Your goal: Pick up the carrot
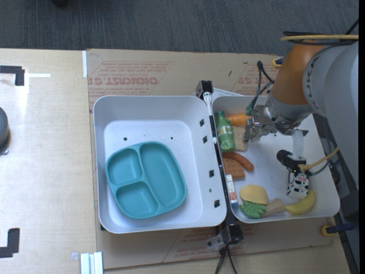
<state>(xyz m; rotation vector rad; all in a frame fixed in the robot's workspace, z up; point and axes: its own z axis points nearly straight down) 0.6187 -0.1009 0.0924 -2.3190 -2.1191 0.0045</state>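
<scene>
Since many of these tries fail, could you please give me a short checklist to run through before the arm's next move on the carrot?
1. Carrot visible in the right bin: ok.
2. Gripper near carrot: ok, just beside it.
3. Carrot between fingers: cannot tell.
4. Room around carrot: not ok, green bottle lies against it.
5. Sausage apart from the carrot: ok.
6. Teal tray in the other bin, out of the way: ok.

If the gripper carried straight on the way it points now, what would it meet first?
Probably the carrot: the gripper points left and down into the right bin just beside it. The green bottle lies beyond; depth is unclear.
</scene>
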